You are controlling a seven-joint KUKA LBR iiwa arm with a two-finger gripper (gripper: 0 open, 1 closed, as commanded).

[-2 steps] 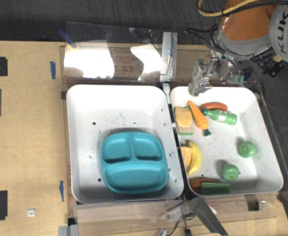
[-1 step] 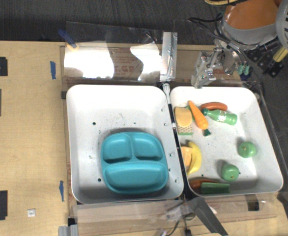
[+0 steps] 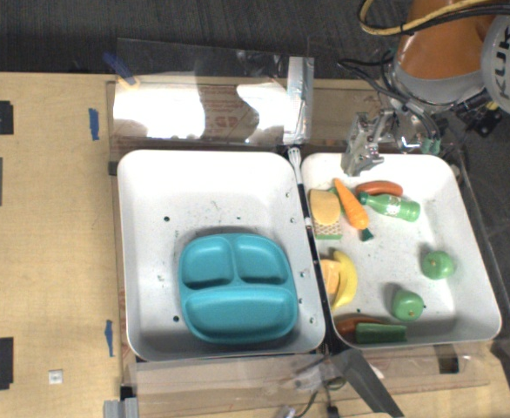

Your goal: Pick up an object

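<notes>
My gripper hangs over the back left corner of the right bin, its metal fingers pointing down with nothing visibly between them. Just below it lie an orange carrot, a red sausage and a green bottle. A sandwich slice rests by the bin's left wall. Further forward sit a banana, two green apples and a red-and-green piece at the front edge.
The left bin holds a teal divided plate. A clear plastic sheet stands behind the left bin. The arm's orange band looms over the back right corner.
</notes>
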